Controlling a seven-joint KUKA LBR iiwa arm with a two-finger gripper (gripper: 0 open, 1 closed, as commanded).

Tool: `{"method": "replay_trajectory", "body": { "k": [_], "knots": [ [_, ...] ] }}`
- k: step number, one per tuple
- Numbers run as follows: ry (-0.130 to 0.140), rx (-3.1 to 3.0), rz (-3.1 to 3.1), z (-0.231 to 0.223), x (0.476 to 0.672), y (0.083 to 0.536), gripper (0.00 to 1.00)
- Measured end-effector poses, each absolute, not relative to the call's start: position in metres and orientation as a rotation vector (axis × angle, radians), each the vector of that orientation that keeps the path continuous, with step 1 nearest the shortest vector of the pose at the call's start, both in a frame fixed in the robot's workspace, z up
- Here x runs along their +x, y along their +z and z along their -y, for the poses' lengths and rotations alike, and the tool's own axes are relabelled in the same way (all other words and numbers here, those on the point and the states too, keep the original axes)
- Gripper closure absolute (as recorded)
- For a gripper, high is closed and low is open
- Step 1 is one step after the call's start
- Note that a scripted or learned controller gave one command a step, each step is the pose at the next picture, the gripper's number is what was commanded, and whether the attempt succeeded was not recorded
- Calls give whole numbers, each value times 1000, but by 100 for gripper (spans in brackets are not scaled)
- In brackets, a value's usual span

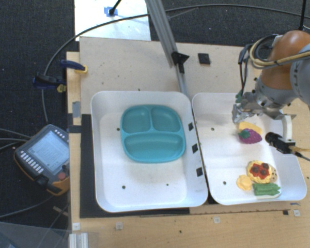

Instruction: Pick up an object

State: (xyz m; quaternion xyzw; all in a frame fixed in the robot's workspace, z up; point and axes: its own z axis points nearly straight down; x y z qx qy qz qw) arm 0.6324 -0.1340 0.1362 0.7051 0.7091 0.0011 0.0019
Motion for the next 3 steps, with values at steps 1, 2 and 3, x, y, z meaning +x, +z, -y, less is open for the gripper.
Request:
{"method": "replay_trajectory", "body": {
  "k": [1,2,3],
  "knots": [
    [3,2218,-2221,139,630,180,100],
    [6,2213,-2223,139,632,225,100],
    [4,2211,-2229,92,627,235,100]
  ]
}}
